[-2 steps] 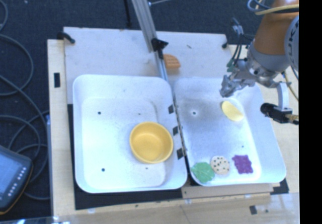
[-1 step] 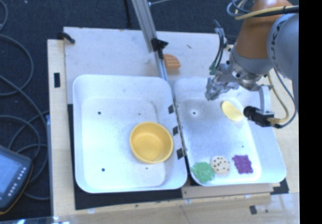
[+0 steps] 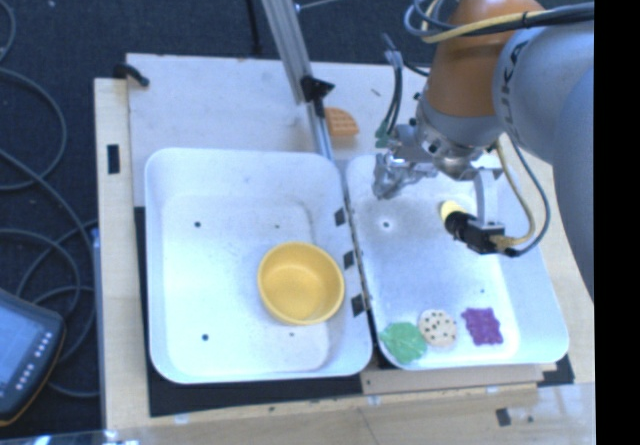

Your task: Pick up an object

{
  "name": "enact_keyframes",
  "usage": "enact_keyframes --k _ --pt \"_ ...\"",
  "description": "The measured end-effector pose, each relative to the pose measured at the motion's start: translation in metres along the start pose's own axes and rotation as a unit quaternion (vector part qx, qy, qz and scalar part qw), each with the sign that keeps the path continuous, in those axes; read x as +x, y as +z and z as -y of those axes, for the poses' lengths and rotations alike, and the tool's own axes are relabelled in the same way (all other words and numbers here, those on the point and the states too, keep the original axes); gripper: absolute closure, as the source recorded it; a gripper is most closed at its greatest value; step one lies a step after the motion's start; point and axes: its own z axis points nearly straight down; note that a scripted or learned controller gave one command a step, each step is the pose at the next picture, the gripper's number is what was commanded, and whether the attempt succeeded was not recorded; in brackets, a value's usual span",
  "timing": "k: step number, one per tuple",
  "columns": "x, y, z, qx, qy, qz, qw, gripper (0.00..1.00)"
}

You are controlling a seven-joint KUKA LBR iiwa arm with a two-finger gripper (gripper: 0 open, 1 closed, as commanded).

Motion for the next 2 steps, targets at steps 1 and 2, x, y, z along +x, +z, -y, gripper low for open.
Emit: enact_keyframes --k 1,2 --pt "0.045 -0.007 0.009 0.001 0.001 0.0 1.0 1.0" --pt "0.094 -0.013 0.006 0.0 0.0 0.0 1.0 1.0"
